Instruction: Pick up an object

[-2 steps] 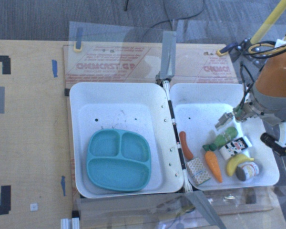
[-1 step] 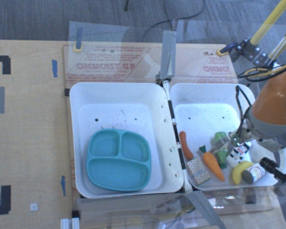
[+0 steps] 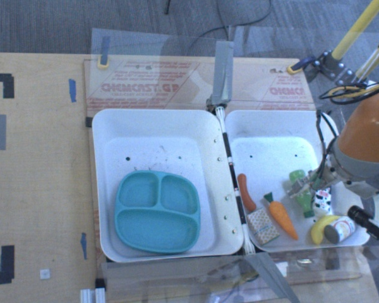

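The right bin [image 3: 271,126] holds several small objects along its near side. An orange-red sausage [image 3: 245,192] lies by the left wall. An orange carrot [image 3: 283,219] rests beside a small tan speckled block [image 3: 263,226]. A yellow banana [image 3: 321,230] and a small white bottle [image 3: 341,230] sit in the near right corner, with a black-and-white cow figure [image 3: 322,201] just behind them. A green object [image 3: 297,178] lies mid-right. My gripper [image 3: 305,187] hangs low over the green object, reaching in from the right, and partly hides it.
The left bin [image 3: 107,131] holds a teal divided plate [image 3: 157,211] toward its near side. The grey arm with its orange band [image 3: 365,133] overhangs the right bin's right rim. Cables and yellow tubes [image 3: 360,24] lie beyond the far right corner.
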You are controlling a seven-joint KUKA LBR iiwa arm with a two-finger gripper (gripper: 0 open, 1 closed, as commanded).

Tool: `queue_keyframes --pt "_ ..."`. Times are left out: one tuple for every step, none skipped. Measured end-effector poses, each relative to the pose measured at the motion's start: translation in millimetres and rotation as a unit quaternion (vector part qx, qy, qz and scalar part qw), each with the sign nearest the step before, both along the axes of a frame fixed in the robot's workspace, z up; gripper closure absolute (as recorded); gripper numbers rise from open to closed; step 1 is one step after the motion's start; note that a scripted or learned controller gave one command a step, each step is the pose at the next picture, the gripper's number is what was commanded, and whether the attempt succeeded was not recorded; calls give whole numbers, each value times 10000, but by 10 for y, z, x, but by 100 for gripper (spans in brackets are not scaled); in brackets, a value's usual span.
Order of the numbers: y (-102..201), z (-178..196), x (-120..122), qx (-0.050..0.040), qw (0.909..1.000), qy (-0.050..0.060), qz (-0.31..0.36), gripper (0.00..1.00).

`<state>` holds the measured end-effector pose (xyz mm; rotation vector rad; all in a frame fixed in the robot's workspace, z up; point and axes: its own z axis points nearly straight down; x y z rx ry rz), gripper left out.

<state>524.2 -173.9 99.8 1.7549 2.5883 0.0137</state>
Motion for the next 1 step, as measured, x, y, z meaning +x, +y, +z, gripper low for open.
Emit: queue_keyframes --pt "647 1168 0 0 9999 70 130 100"
